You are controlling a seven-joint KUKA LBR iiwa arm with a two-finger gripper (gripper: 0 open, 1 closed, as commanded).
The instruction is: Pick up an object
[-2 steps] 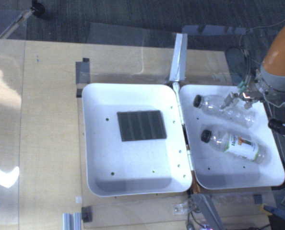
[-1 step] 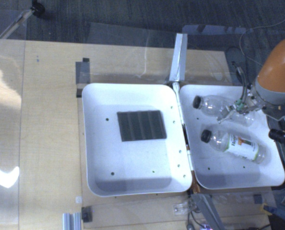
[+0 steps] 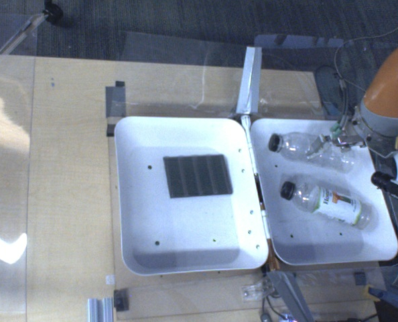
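Observation:
Two clear plastic bottles with black caps lie on their sides in the right bin (image 3: 386,247). The upper bottle (image 3: 303,146) lies near the bin's far wall, cap to the left. The lower bottle (image 3: 326,203) carries a white label and lies across the bin's middle. A dark ribbed rectangular pad (image 3: 197,176) rests flat in the left bin (image 3: 185,247). The arm's orange band (image 3: 390,79) shows at the right edge. My gripper (image 3: 341,137) sits low over the right end of the upper bottle, close to it or touching it.
A metal divider post (image 3: 249,79) rises behind the gap between the bins. Black clamps (image 3: 116,102) hold the left bin's far corner. Cables and a black part of the arm (image 3: 390,180) crowd the right bin's right edge.

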